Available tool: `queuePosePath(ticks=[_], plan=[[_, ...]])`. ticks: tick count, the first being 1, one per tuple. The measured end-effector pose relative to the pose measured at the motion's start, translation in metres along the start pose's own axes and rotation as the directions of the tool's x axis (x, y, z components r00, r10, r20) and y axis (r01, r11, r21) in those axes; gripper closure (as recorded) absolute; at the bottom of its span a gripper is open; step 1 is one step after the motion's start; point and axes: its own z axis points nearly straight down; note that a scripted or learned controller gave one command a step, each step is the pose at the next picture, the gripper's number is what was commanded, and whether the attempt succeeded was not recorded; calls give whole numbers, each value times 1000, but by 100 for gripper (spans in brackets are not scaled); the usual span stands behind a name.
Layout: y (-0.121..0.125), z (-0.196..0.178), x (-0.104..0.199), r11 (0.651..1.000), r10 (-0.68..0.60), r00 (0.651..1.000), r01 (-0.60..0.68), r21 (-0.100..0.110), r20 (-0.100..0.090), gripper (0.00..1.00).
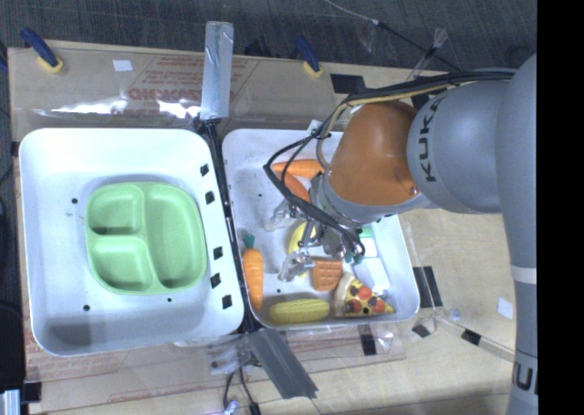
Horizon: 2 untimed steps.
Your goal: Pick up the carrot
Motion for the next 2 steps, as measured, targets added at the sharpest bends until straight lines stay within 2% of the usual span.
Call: queuePosePath(ticks=[1,2], plan=[[17,10,11,989,148,989,-148,0,-2,0],[19,0,10,990,140,990,-140,0,0,100]])
